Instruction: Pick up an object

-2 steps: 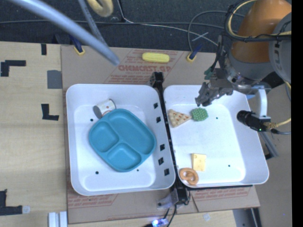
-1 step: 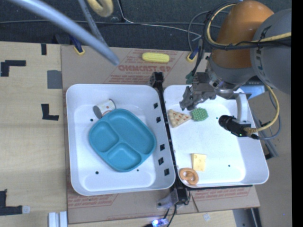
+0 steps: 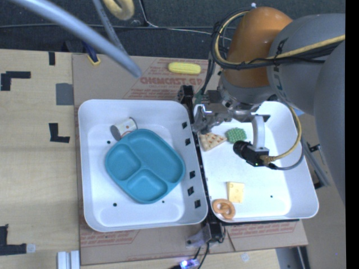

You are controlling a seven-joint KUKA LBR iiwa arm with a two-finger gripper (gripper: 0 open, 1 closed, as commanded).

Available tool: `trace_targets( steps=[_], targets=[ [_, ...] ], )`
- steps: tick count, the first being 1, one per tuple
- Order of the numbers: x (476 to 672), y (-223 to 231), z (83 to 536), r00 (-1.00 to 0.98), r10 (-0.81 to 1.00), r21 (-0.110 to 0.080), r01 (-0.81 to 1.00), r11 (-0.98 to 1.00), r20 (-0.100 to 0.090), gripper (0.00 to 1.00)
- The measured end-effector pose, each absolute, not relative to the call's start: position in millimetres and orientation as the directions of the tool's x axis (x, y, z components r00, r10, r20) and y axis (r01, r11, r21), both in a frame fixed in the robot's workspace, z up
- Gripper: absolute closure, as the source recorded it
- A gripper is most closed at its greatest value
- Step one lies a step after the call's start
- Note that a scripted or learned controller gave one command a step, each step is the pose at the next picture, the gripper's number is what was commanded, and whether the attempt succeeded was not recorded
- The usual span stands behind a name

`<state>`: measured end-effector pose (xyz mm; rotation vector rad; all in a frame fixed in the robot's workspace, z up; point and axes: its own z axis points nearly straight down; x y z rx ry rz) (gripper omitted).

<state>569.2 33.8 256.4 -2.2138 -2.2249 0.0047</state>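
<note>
The right bin (image 3: pixel 291 206) holds a tan cracker-like wedge (image 3: pixel 212 141), a green bumpy piece (image 3: pixel 236 134), a yellow cheese-like block (image 3: pixel 236 192) and a brown pretzel (image 3: pixel 224 208). My gripper (image 3: pixel 203 114) hangs low over the bin's far left corner, close to the divider between the bins, just above the wedge and left of the green piece. The grey wrist and orange band (image 3: pixel 255 43) hide the far part of this bin. In the left bin (image 3: pixel 95 206) lie a blue divided plate (image 3: pixel 145 165) and a small grey cup (image 3: pixel 123 128) on its side.
A yellow corn-shaped toy (image 3: pixel 184 68) lies on the cardboard behind the bins. A black cable fitting (image 3: pixel 250 152) hangs from the arm over the middle of the right bin. A grey pole (image 3: pixel 73 21) crosses the top left.
</note>
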Motion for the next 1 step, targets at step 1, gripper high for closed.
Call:
trace_targets(
  steps=[1],
  targets=[
    [569.4, 87.1, 235.2, -0.006, 1.000, -0.005, 1.000, 0.006, 0.000, 1.00]
  ],
)
